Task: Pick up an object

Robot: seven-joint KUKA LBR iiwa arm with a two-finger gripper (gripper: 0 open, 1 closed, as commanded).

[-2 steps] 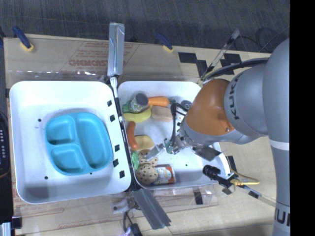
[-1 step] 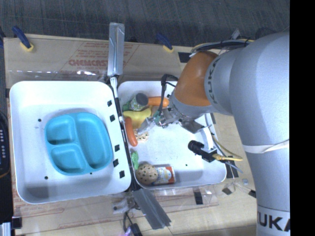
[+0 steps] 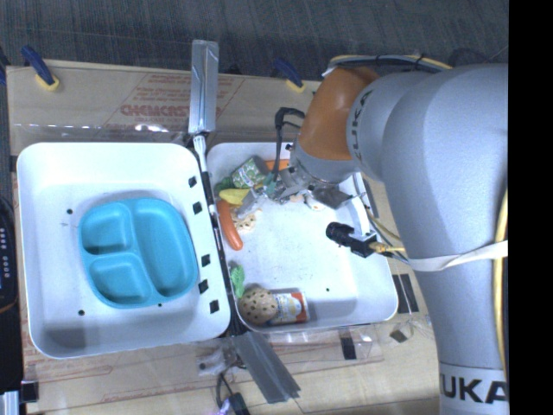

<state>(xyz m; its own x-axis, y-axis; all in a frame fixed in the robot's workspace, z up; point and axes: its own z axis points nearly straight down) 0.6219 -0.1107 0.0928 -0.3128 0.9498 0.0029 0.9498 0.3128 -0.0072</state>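
The right bin [image 3: 298,258] holds several small objects. At its far left lie a green packet [image 3: 248,173], a yellow piece [image 3: 232,196], an orange carrot-like stick [image 3: 229,227] and a small pale item [image 3: 247,221]. A round cookie-like ball [image 3: 254,302] and a red-labelled can [image 3: 289,306] lie at the near edge. My gripper [image 3: 281,188] reaches down into the far left part of this bin, just right of the green packet and the yellow piece. The wrist hides its tips.
The left bin [image 3: 52,232] holds a blue compartment tray [image 3: 136,251]. A metal divider [image 3: 204,76] stands between the bins at the back. The grey arm with its orange band [image 3: 333,115] covers the right side of the right bin. Blue clamps [image 3: 40,66] grip the bench's back edge.
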